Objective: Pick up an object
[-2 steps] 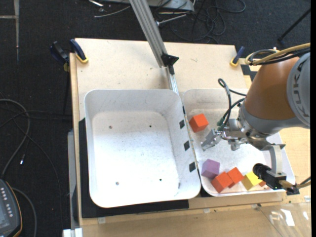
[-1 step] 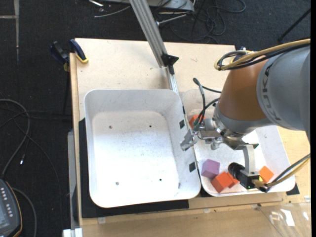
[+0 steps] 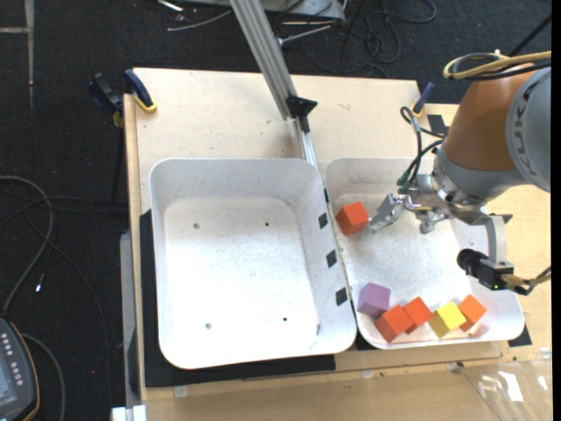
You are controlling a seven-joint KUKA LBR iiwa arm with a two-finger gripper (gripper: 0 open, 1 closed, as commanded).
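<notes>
The claw [image 3: 405, 215] hangs over the upper part of the right bin [image 3: 501, 330], its two metal fingers [image 3: 383, 216] spread apart with nothing between them. So the pick is not yet made: no object is off the bin floor, and the whole grasp and lift are left to do.

Just to the claw's left, close to one fingertip but seemingly not touching it, sits an orange cube [image 3: 352, 217], the nearest candidate. It lies near the bin's left wall, which may crowd a finger closing on that side.

Farther from the claw, toward the near edge of the same bin, a cluster lies along the rim: a purple block [image 3: 374, 299], a red-orange block [image 3: 395, 321], an orange block [image 3: 417, 310], a yellow block [image 3: 450, 317] and another orange block [image 3: 472, 310]. They touch or nearly touch one another, leaving little room for fingers between them.

Beyond the orange cube, across the dividing walls, lies the left bin [image 3: 166, 200], and both bins rest on the counter [image 3: 219, 112]. A slanted metal rail [image 3: 263, 46] crosses above it, well away from the claw.
</notes>
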